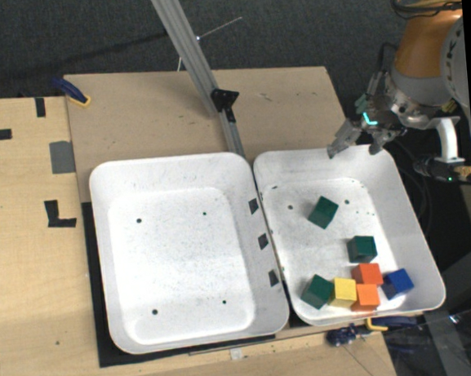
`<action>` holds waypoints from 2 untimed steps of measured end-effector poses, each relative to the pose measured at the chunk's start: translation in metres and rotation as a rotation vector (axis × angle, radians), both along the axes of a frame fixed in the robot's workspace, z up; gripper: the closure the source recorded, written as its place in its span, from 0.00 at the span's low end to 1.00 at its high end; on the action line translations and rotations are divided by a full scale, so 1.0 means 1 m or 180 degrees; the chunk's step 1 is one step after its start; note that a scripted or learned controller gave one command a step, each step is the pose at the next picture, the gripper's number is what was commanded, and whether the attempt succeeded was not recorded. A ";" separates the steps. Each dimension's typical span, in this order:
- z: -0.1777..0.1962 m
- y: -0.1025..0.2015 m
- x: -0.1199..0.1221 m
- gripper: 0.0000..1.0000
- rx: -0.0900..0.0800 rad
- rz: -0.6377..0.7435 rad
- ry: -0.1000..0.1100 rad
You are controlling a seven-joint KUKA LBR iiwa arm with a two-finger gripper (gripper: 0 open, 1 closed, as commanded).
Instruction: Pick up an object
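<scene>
A: What does the bench look like from above?

B: A pale wooden bench [27,242] fills the left and centre, with a brown board [277,106] laid over its far side and dark flooring beyond it. Black tape marks [53,214] and a grey patch [61,156] dot the wood at left. A slanted metal pole [195,51] crosses the top of the board.

A: And the bins?

B: Two shallow white bins sit side by side, rims touching. The left bin [105,194] is speckled inside. The right bin [405,201] holds the blocks.

A: Where is the arm?

B: The grey arm with its orange band [424,48] enters at upper right. Its gripper [353,143] hangs over the far rim of the right bin, fingers spread apart with nothing between them.

A: Which objects are there to pick?

B: A dark green block [323,212] lies alone, mid-bin. A second green block [361,248] sits nearer the front. Clustered at the near edge are a third green block [317,290], a yellow block [344,290], two orange blocks [367,284] and a blue block [398,282], close together. A small blue clip [73,91] rests at the board's far left corner.
</scene>
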State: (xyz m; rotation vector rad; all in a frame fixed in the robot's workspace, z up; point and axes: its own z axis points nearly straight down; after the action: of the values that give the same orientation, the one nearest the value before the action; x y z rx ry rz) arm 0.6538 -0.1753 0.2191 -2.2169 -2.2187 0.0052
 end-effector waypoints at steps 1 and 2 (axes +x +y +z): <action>0.003 0.000 0.001 0.00 -0.0010 0.0002 -0.0013; -0.061 0.003 0.001 0.00 -0.0003 0.0005 0.0005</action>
State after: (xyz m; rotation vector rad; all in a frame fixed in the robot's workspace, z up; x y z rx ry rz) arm 0.6545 -0.1719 0.1577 -2.2148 -2.2201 0.0081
